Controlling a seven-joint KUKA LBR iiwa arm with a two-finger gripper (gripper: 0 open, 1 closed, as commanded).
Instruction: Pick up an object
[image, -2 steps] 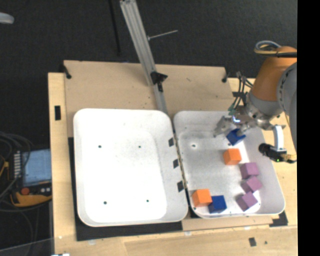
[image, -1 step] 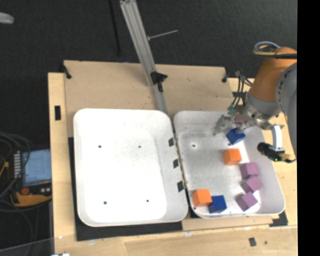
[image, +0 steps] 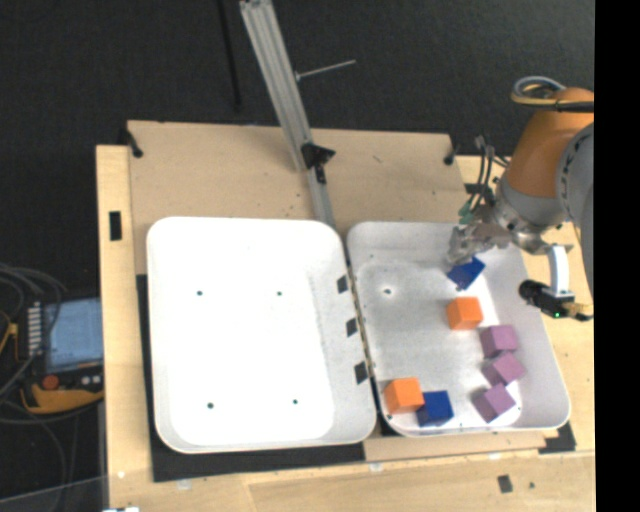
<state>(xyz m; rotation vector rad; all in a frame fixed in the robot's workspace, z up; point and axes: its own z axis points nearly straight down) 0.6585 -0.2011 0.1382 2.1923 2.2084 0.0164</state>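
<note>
End effector (image: 466, 252) over right bin (image: 400, 255), grasping blue block (image: 466, 272); block tilted, long axis running lower-left to upper-right.

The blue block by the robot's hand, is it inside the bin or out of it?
Inside. The blue block sits within the right bin, just under the gripper.

A robotics lab was suggested: a plywood bench (image: 250, 170) with two white bins (image: 160, 330), loose cables (image: 25, 300) and a control pad (image: 62, 350) were seen beside it.
</note>
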